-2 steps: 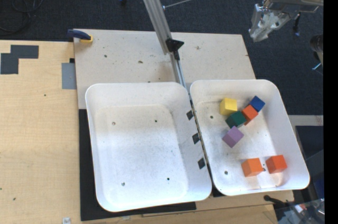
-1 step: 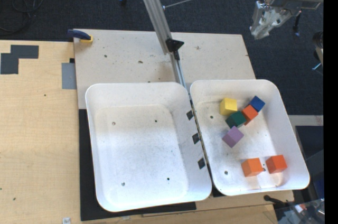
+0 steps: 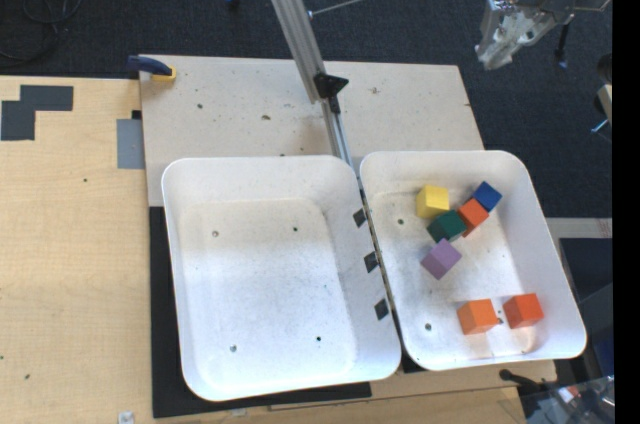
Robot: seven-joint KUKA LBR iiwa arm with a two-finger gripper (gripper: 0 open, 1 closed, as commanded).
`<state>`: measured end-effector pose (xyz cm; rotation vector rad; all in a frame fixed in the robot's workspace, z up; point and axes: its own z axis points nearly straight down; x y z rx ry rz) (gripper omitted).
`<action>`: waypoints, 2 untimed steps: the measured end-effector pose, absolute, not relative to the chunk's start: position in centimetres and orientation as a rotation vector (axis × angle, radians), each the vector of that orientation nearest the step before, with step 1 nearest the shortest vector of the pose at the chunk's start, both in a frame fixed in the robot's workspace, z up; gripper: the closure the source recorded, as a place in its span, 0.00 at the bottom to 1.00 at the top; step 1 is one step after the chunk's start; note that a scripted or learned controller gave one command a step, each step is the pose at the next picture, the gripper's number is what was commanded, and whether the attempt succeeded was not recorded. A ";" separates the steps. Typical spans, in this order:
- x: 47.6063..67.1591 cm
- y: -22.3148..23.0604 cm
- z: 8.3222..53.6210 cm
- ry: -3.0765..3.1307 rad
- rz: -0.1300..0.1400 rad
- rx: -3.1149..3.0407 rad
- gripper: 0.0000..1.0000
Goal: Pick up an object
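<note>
The right bin (image 3: 553, 242) holds several small cubes. A yellow cube (image 3: 433, 200), a blue cube (image 3: 487, 196), a green cube (image 3: 446, 226) and an orange-red cube (image 3: 473, 214) cluster near its far side. A purple cube (image 3: 440, 258) lies just below them. An orange cube (image 3: 478, 316) and a red cube (image 3: 523, 310) sit near the front edge. My gripper (image 3: 500, 44) hangs high at the upper right, well above and beyond the bins, with nothing between its fingers.
The left bin (image 3: 190, 312) stands beside the right one. A slanted aluminium bar (image 3: 292, 10) rises from between the bins toward the top. A blue and yellow clamp (image 3: 152, 67) sits at the board's far left corner.
</note>
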<state>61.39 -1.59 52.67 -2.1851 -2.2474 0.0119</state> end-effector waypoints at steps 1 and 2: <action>61.4 -1.5 53.6 -2.256 0.014 -2.174 1.00; 61.5 -1.3 54.5 -2.263 0.017 -2.164 1.00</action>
